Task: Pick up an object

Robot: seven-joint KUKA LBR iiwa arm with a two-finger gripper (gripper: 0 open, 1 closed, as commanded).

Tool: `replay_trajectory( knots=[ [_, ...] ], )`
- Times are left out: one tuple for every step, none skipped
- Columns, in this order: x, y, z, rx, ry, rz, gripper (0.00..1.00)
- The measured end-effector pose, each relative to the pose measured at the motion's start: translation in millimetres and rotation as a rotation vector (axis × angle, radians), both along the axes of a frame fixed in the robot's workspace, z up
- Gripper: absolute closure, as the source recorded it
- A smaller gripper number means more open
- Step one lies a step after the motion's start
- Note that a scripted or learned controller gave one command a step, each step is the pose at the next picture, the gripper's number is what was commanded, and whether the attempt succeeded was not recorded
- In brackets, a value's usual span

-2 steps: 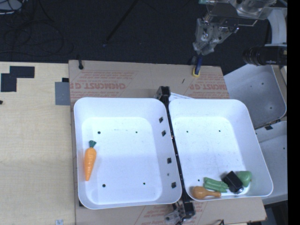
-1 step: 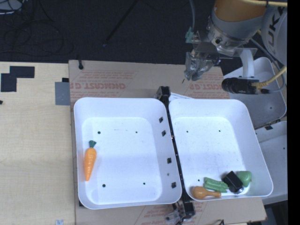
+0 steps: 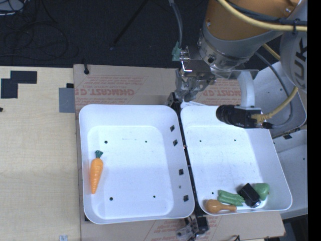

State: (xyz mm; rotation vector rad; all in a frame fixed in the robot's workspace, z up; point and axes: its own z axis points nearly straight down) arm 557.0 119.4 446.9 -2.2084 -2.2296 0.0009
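Note:
An orange toy carrot (image 3: 96, 170) with a green top lies by the left wall of the left bin (image 3: 128, 115). In the near right corner of the right bin (image 3: 235, 157) lie a green pod-shaped toy (image 3: 230, 197), a black block (image 3: 249, 195), a green rounded toy (image 3: 262, 189) and an orange-tan pear-shaped toy (image 3: 218, 206), all close together. My gripper (image 3: 186, 93) hangs over the back end of the divide between the two bins, far from all the objects, with nothing seen in it.
A black cylinder (image 3: 235, 115) on the arm juts over the back of the right bin. Small black clips (image 3: 175, 142) run along the seam between the bins. Brown cardboard (image 3: 125, 87) lies under the bins, and the wooden bench (image 3: 35, 149) extends to the left.

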Motion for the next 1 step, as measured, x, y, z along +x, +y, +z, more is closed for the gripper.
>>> replay_trajectory(
  knots=[
    [84.1,94.5,-47.6,-0.001,-0.002,-0.003,1.0]
  ],
)
